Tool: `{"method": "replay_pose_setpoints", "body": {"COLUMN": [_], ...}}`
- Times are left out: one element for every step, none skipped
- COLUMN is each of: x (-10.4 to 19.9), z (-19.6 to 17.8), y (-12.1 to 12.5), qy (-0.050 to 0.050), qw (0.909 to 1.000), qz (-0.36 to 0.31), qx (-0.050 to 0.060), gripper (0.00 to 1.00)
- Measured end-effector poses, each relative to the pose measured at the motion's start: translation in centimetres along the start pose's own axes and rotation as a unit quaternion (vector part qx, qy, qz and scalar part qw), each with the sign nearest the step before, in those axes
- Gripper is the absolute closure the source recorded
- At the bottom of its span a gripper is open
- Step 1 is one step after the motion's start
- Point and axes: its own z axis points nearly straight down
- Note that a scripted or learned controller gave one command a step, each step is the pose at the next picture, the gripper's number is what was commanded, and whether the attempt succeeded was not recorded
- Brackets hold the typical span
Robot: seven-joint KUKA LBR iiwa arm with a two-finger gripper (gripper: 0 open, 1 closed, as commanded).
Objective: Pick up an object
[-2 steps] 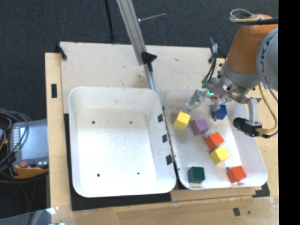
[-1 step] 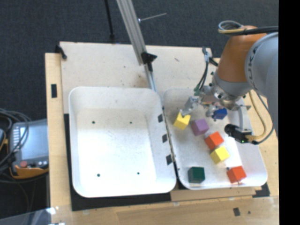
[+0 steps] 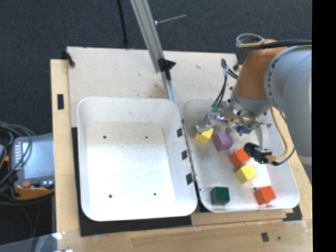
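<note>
Here, the gripper (image 3: 210,124) of a grey arm (image 3: 286,88) hangs low over the far end of the right bin (image 3: 286,196), beside a yellow block (image 3: 203,136) and a purple block (image 3: 223,140); whether it grips anything cannot be told. Nearer lie an orange block (image 3: 240,157), a second yellow block (image 3: 245,174), a red-orange block (image 3: 264,195) and a dark green block (image 3: 220,195). The left bin (image 3: 94,114) sits alongside.

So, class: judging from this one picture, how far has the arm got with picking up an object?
Done: the gripper is down in the right-hand white bin, beside the yellow cube and purple block. In hand: nothing visibly held. Left: grasp and lift; the orange cubes and dark green cube lie untouched.
</note>
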Motion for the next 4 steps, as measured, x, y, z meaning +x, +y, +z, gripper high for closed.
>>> {"method": "replay_pose_setpoints", "body": {"x": [0.1, -0.2, 0.0, -0.1], "z": [0.9, -0.1, -4.6, -7.1], "y": [0.6, 0.7, 1.1, 1.2], "qy": [0.001, 0.0, 0.001, 0.002], "qw": [1.0, 1.0, 1.0, 1.0], "qz": [0.0, 0.002, -0.002, -0.003], "qx": [-0.008, -0.009, 0.002, 0.003], "gripper": [0.0, 1.0, 1.0, 1.0]}}
